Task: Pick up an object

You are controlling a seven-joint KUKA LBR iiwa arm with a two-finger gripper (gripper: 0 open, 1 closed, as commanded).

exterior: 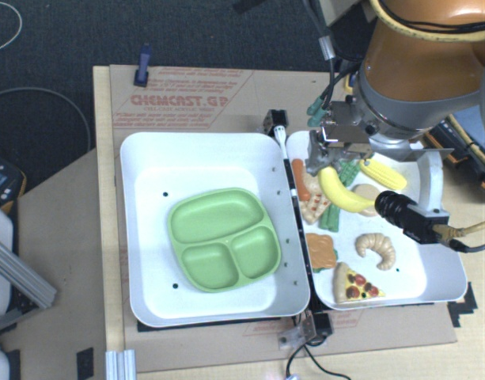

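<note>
The banana (pixel 344 190) lies in the right bin (pixel 440 279), upper middle, beneath the gripper (pixel 337 145). It looks like light, stiff, smooth plastic, best pinched across its curved middle. Whether the gripper has closed, I cannot tell.

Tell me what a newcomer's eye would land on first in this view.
First, the big grey and orange arm looming over the right bin from the upper right. Next, the green divided plate lying alone in the middle of the left bin. Then the toy food in the right bin: a yellow banana below the arm, with a croissant and a pizza slice nearer the front.
</note>
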